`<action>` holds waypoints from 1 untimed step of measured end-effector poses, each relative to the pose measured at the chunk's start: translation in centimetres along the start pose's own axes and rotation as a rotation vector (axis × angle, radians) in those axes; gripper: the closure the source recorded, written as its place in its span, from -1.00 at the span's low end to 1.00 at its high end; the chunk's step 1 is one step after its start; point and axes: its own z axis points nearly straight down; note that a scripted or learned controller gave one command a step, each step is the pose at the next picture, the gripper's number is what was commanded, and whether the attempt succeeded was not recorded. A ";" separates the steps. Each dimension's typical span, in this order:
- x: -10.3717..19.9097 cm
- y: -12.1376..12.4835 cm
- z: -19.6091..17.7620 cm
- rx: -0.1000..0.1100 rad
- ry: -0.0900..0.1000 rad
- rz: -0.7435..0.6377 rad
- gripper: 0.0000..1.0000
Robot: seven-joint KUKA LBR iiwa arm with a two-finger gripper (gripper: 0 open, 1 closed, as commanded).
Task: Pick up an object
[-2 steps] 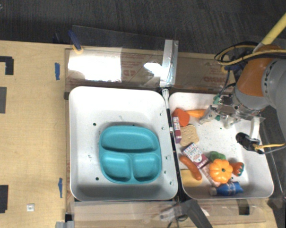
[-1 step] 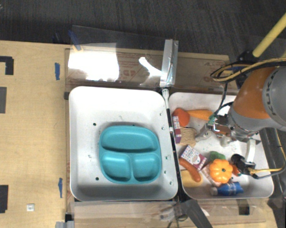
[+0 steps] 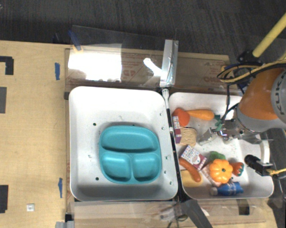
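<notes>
Camera view: gripper point(image 3: 212, 134) low in right bin point(image 3: 265, 192), near carrot point(image 3: 200, 114) and cracker point(image 3: 189, 136); finger state impossible to tell. Risk, judged: crowded toys, likely glancing grasp, nudging neighbours, coming up empty.

Bare white floor lies just below the gripper point(image 3: 209, 135) in the right bin point(image 3: 265, 187); the carrot point(image 3: 200, 114) above, cracker point(image 3: 189, 136) to its left and pumpkin point(image 3: 221, 170) below hem it in.

Grey arm with orange band reaching in from the right, wrist angled down-left, hand point(image 3: 213, 134) held low
</notes>
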 end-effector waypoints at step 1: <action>3.0 -8.9 -0.1 0.000 0.001 0.012 -1.00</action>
